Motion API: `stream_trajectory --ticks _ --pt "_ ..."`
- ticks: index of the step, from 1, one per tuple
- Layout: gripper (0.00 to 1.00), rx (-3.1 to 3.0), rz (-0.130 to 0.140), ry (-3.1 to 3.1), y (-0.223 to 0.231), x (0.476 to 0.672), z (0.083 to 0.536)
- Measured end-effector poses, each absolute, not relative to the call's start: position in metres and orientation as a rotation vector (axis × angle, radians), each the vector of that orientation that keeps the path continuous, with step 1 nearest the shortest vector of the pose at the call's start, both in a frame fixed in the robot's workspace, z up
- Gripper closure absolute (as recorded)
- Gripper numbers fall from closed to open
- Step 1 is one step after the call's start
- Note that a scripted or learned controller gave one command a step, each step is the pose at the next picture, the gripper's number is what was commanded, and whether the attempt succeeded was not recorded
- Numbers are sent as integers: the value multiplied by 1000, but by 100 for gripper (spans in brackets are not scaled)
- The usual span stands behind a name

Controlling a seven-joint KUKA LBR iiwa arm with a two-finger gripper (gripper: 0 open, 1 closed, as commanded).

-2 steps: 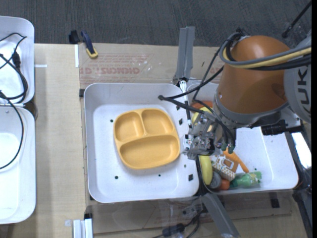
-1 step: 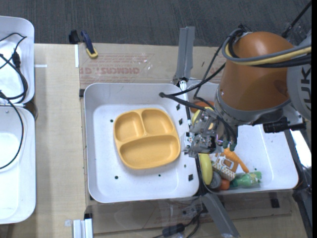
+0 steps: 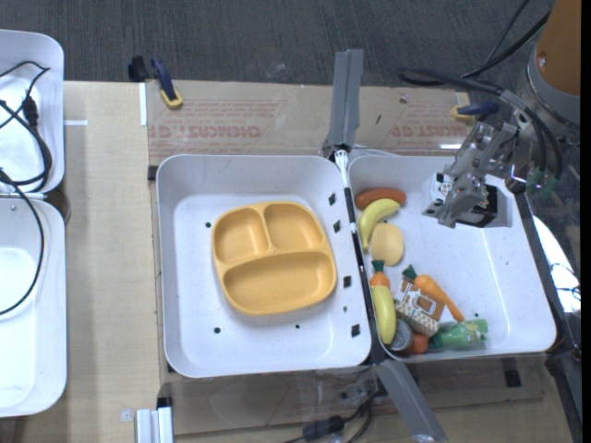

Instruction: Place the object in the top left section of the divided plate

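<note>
While toys crowd the right bin's point(image 3: 517, 275) left edge, tool point(image 3: 459, 195) hovers right.

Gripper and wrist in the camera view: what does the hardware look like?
The gripper is bare grey metal, built from angular linkage bars that narrow to two slim fingers, with a black block beside the fingers. Thin black cables loop over the wrist and run up out of the picture. Above it, at the picture's top right corner, the arm shows its orange band over a grey housing.
</note>
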State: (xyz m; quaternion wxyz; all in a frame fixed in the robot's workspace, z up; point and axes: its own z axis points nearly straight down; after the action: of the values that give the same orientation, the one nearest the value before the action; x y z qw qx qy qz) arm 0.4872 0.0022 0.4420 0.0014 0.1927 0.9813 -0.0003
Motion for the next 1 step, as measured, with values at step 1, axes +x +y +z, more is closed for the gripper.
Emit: stream_trajectory --ticks 1 --pt "100 1287 -3 2865 26 497 441"
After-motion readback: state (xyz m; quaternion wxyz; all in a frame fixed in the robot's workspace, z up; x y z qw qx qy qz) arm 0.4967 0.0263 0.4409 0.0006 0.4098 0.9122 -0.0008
